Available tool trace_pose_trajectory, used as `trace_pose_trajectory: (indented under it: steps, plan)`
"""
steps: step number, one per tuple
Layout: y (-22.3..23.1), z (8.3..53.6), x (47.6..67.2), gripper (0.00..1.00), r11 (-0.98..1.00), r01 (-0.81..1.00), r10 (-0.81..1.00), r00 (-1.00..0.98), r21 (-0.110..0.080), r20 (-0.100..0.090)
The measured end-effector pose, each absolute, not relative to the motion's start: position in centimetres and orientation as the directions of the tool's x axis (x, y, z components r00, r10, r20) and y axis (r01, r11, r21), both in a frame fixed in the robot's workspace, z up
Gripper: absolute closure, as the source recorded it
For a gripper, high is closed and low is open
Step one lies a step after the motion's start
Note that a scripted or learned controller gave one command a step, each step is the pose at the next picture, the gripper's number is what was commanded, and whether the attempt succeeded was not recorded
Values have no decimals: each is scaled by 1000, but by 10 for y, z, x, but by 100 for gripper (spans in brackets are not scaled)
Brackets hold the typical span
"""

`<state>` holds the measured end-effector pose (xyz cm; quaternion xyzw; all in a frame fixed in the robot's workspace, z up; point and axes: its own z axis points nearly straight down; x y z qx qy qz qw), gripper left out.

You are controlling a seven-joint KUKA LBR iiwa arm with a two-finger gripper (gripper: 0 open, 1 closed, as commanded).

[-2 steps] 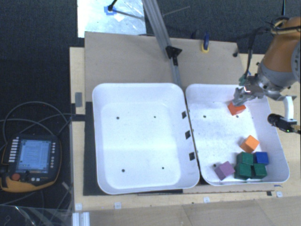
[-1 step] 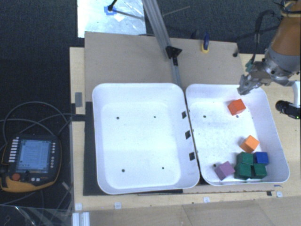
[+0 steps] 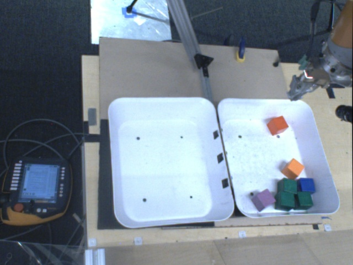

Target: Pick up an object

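Gripper (image 3: 298, 87) parked off right bin (image 3: 320, 148), past its 1 o'clock corner, nothing between fingers; open or shut, cannot tell. Likely staged high for next descent.

Blocks all in right bin. Red block (image 3: 277, 125) alone near 12 o'clock, clear on every side, easiest pick. Orange block (image 3: 294, 167) toward 4 o'clock. Green blocks (image 3: 287, 195), blue block (image 3: 306, 185), purple block (image 3: 263, 199) bunched at 5 o'clock against rim; neighbours and wall crowd finger room.

Left bin (image 3: 118, 148) at 9 o'clock. Pendant (image 3: 36, 189) on floor, far 8 o'clock.
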<state>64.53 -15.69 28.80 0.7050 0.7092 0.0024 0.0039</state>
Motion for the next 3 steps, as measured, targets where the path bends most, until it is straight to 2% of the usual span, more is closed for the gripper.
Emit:
trace_pose_trajectory:
  steps: [1, 3]
  plan:
    - [-107, 282, 644, 100, 9, 1000, 1000, -9, 2, 1]
    - [6, 280, 614, 100, 11, 1000, 1000, -11, 0, 3]
